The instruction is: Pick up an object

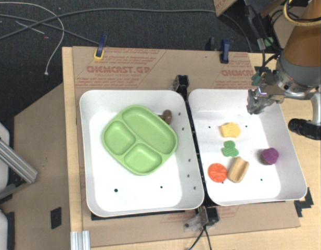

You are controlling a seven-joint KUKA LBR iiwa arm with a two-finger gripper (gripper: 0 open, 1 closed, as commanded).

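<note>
1. You see the claw [255,106] hanging over the far part of the right bin [290,191]; you cannot tell how it is set.
2. Your candidate objects lie in that bin, all apart from the claw: a yellow piece [230,129] nearest it, a green piece [230,150] below that, then an orange-red piece [218,172] touching a tan cylinder [238,169].
3. A purple ball [269,155] sits right of the cylinder.
4. The left bin [98,191] holds a green divided tray [140,139] with a small brown object [166,116] at its far edge.
</note>
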